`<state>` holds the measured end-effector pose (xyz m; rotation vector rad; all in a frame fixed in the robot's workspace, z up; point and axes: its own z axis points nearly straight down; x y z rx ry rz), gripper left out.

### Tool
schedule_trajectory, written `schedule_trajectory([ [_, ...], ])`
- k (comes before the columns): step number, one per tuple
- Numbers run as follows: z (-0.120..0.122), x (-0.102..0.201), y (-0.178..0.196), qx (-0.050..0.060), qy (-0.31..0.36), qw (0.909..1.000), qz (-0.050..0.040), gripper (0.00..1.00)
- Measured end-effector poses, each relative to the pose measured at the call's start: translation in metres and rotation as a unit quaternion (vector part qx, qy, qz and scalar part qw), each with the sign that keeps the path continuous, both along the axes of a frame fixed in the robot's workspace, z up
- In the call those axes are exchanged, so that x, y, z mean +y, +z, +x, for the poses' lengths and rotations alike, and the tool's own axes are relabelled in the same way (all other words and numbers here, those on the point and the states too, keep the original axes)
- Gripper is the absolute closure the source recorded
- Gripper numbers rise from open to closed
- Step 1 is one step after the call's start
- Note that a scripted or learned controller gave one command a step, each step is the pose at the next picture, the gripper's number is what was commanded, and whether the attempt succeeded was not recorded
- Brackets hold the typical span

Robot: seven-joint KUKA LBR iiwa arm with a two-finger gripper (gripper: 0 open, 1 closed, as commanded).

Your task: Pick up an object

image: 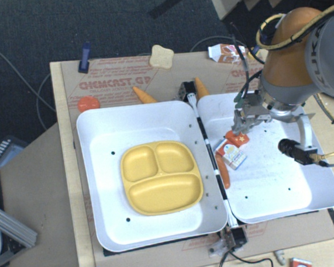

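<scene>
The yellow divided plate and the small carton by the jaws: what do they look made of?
The yellow divided plate looks like moulded plastic: one uniform colour, rounded compartment walls, a soft sheen. The small carton seems to be printed card or a toy plastic copy of it, with flat faces, sharp edges and a red-and-white label; the view leaves that open.
</scene>
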<state>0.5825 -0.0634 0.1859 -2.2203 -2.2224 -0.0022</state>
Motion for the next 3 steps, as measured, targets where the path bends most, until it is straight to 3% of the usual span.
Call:
schedule_trajectory([
  [1, -0.001, 0.000, -0.001, 0.001, 0.000, 1.0000, 0.0001, 0.00],
  [2, 0.001, -0.051, -0.098, -0.002, -0.001, 1.0000, -0.0011, 0.00],
  [3, 0.052, -0.036, -0.101, -0.001, 0.000, 1.0000, -0.0007, 0.00],
])
